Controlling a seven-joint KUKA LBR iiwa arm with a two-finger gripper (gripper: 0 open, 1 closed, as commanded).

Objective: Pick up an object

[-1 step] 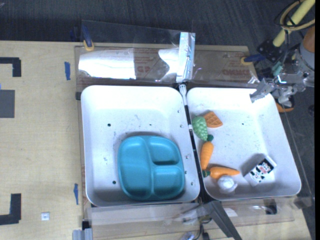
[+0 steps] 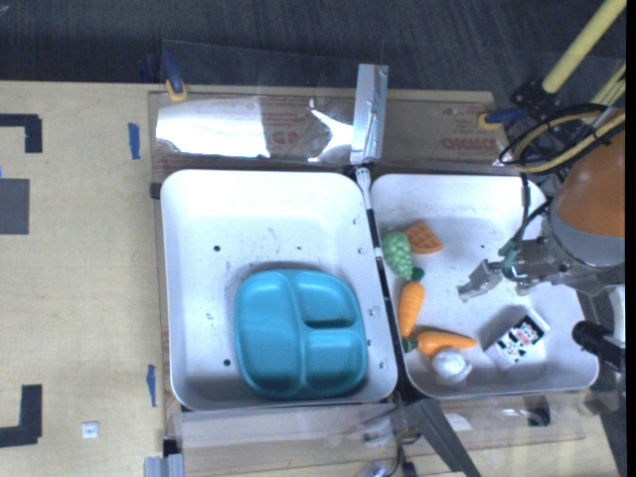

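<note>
Tool [image 2: 484, 275] tips blurred, arm [image 2: 596, 217] edge-cropped

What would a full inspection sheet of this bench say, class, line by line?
Surface: wooden bench bearing two white bins side by side.
Job's things: right bin holds green grapes, a waffle piece, two carrots, a white ball and a black-and-white block.
Clutter: left bin holds a blue divided tray.
Grippers: gripper over the right bin, holding nothing visible.
Cables: black and yellow loops at upper right.
Surroundings: dark floor, clear panels behind the bins.
</note>
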